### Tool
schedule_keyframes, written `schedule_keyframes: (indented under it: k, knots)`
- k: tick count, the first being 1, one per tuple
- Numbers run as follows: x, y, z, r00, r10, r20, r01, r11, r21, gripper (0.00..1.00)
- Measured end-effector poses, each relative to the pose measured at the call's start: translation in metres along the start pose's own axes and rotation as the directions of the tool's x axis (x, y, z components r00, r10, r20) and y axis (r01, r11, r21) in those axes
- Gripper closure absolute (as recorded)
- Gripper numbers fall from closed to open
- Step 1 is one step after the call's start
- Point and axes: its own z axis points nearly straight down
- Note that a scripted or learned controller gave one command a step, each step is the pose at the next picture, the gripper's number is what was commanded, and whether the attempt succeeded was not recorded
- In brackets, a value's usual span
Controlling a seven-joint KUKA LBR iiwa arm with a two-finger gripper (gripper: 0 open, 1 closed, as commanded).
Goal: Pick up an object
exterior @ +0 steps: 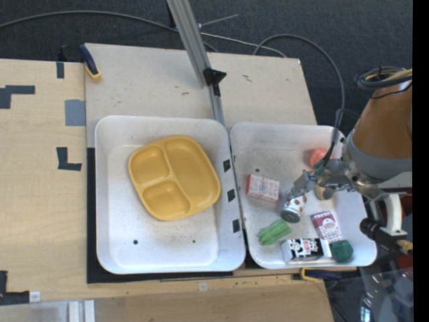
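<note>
Small silver tin can with a red-and-white label (292,208), lying tilted near the middle of the right-hand shallow white bin (268,134), likely the target. Two-finger gripper (310,182) hanging low just above and to the right of the can, apparently lined up for a grab, with nothing visibly clamped; fingers too blurred to judge, so cannot tell how far apart.

Grey arm with orange band (385,123) reaching in over the bin's right wall, probably to keep the wrist above the clutter.

Around the can in the same bin: pale pink printed carton (262,188) to its left, green pepper-shaped toy (274,232) below, black-and-white printed box (305,248) at the front wall, small red-and-white packet (326,225), dark green round lump (342,250), orange rounded piece (318,156) behind the gripper.

Left-hand white bin (107,180) holding one yellow plastic divided plate (174,177), flat, three compartments bare.
</note>
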Motion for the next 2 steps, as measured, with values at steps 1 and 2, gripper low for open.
schedule_keyframes:
  k: [1, 2]
  knots:
    - [0.000, 0.000, 0.000, 1.000, 0.000, 0.000, 0.000, 1.000, 0.000, 0.00]
    - [0.003, -0.001, 0.064, 1.000, 0.001, -0.001, -0.001, 1.000, 0.006, 0.00]
